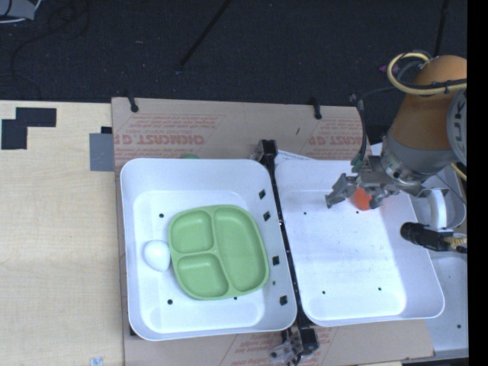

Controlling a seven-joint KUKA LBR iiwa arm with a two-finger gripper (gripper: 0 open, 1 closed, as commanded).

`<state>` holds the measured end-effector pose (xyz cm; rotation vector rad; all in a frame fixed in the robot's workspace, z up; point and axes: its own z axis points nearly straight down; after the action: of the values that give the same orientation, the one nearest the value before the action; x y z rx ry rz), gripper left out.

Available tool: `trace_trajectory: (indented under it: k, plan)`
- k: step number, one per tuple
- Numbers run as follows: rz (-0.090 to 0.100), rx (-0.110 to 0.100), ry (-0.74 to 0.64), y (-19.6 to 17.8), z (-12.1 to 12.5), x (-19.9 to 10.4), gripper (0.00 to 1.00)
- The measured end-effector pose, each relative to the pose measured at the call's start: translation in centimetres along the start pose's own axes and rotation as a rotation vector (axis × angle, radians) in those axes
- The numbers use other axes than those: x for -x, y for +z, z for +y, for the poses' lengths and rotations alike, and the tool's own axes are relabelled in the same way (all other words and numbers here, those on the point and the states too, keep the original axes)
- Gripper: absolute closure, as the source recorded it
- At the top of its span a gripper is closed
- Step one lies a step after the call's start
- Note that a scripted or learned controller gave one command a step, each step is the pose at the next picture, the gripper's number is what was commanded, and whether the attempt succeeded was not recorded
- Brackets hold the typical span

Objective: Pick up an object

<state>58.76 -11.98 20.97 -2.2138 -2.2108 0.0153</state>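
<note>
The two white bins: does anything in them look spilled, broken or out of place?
Nothing stands out. The green divided tray lies flat in the left bin with a white ball against it; a small orange object sits by the gripper.

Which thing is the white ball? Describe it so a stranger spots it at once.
Look in the left bin, the one holding the green divided plate. The white ball lies touching the plate's left edge. It is the one small round thing there, far smaller than the plate.

arm (427,113): reaching in from right | gripper (358,193): lowered, tilted left
</note>
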Motion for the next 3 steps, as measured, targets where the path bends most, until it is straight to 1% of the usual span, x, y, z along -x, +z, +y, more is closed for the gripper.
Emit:
trace_trajectory:
  k: [1,2,3]
  plan:
    - [-0.002,0.015,-0.002,-0.8,0.3,0.0,0.0]
    - [0.0,0.007,-0.002,5.6,0.0,-0.3,0.0]
    - [-0.001,0.01,-0.002,11.9,0.2,-0.3,0.0]
